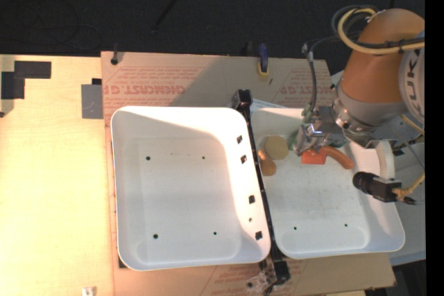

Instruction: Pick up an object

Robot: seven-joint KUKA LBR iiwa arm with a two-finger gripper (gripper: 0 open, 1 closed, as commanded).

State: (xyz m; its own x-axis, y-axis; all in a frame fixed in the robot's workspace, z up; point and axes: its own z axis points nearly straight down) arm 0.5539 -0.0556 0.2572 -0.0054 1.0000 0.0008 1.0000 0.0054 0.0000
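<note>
My gripper (307, 141) hangs low over the far part of the right bin (333, 232), reaching in from the right. Just below it lies a red-orange block (313, 157), with a curved orange piece (340, 159) to its right. Left of the gripper sit a tan round object (275, 146) and a small brown-orange object (267, 165), close to the wall between the bins. A small greenish thing (297, 143) shows beside the gripper's tip; whether anything is held is hidden.
The left bin (139, 149) stands beside the right one, with a black divider rail (251, 170) between them. Both rest on a brown cardboard sheet (173, 83). A pale wooden bench surface (48, 184) lies to the left.
</note>
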